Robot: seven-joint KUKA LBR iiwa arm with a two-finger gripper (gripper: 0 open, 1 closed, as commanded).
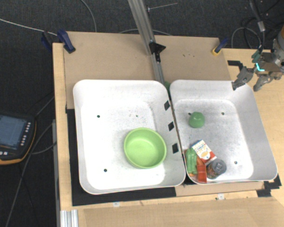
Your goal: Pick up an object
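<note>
Claw (250, 81) is hanging with fingers apart, gripping nothing, over the right bin (255, 126) at its two o'clock corner. Nearest, at six o'clock, a carton (201, 150) and grey disc (218, 167) are lying clustered; farther, a green knob (196, 119).

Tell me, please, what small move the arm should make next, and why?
Probably swing the tool left and inward over the right bin. It hangs open past that bin's far right corner, holding nothing, while the small green object sits alone and apart from the clutter.
</note>
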